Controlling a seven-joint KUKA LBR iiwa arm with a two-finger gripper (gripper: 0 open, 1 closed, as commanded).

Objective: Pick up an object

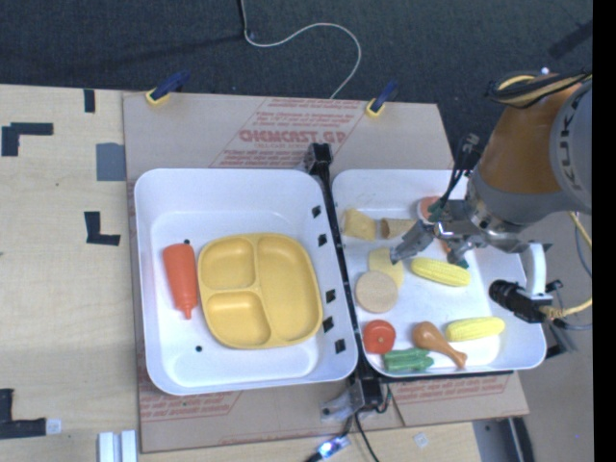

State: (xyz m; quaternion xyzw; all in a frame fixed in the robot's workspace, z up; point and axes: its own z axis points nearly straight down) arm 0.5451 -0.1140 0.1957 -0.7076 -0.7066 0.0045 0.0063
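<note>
My gripper (pixel 426 252) hangs over the middle of the right bin (pixel 520 359), its two fingers spread open and nothing held between them. A yellow corn cob (pixel 441 273) lies just in front of the fingertips. The left fingertip (pixel 399 254) is close to a pale yellow block (pixel 383 260). Behind the wrist a red-orange piece (pixel 427 206) is partly hidden. A cheese wedge (pixel 358 224) and a small brown piece (pixel 394 227) lie to the gripper's left.
The right bin also holds a round tan disc (pixel 376 292), a tomato (pixel 378 336), a green pepper (pixel 408 360), a drumstick (pixel 439 344) and a second yellow cob (pixel 474 329). In the left bin (pixel 154 191) sit a yellow divided plate (pixel 258 289) and an orange carrot (pixel 180 278).
</note>
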